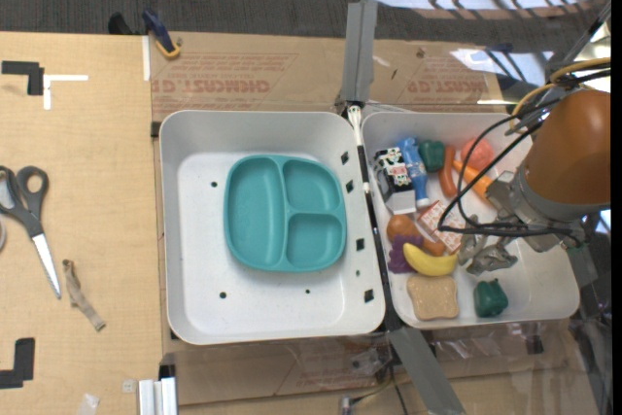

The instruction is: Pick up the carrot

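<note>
Two white bins sit side by side; the carrot (455, 180) lies in the right bin (544, 301) among toy food, beside the hand (489, 255), whose grip I cannot tell.

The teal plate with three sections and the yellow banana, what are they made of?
The teal divided plate looks like smooth moulded plastic: one even colour, rounded ridges, a soft sheen. The yellow banana in the right white bin is probably a plastic toy: its colour is flat and bright, with no spots. The picture can't prove it isn't real.
</note>
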